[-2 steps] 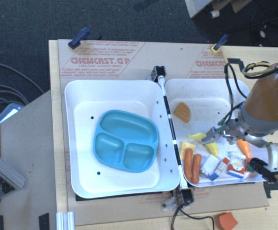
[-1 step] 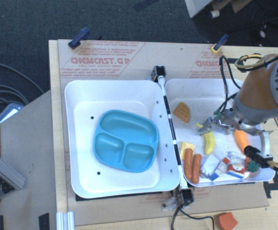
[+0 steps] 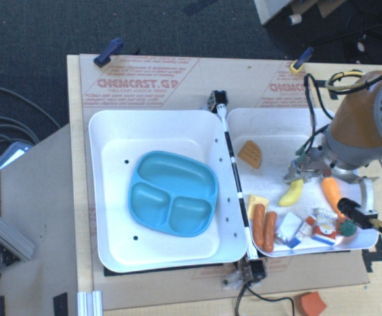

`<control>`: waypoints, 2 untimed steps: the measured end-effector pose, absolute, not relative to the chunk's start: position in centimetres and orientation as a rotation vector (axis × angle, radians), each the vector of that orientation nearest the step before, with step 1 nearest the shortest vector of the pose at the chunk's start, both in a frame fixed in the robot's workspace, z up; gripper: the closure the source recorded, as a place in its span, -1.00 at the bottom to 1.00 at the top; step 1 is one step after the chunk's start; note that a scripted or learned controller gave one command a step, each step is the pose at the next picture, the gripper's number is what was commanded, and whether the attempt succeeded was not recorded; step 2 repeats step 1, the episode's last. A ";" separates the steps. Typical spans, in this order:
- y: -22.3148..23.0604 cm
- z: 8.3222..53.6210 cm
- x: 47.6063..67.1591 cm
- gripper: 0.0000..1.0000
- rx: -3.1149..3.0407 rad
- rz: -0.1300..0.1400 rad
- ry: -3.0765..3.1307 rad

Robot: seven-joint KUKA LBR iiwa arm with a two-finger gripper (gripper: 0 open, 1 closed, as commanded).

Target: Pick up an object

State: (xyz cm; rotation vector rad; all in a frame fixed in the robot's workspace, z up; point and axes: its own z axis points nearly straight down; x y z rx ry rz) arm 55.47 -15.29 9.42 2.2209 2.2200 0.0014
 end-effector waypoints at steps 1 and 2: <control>-3.2 24.0 56.0 1.00 2.220 0.002 2.223; -3.2 24.0 56.0 1.00 2.220 0.002 2.223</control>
